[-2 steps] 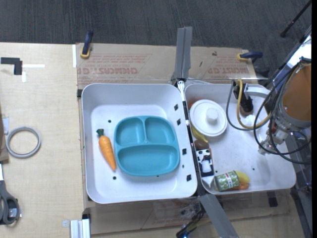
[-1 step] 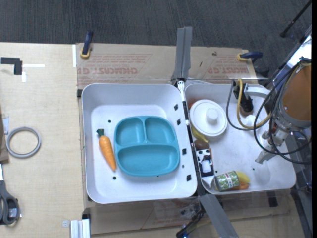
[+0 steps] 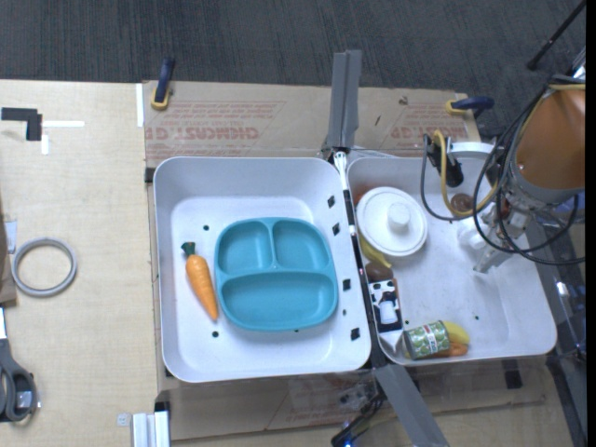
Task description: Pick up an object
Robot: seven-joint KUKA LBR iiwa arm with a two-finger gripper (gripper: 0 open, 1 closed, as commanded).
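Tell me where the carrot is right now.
The carrot lies in the left bin in the camera view, against the left edge of the blue divided plate, its green top pointing toward the far wall.

The scene is lit brightly and evenly from above, with no hard beam from any one side. The two white bins (image 3: 166,250) are the brightest areas, close to washed out along their rims and floors. Shadows are soft and short: a faint grey one hugs the blue divided plate (image 3: 277,274) in the middle of the frame, another sits under the white lid (image 3: 393,220). The dark carpet (image 3: 233,17) across the top stays dim and grainy. Focus is fair at the centre; cables at the right edge look slightly smeared, and fine detail is coarse throughout.
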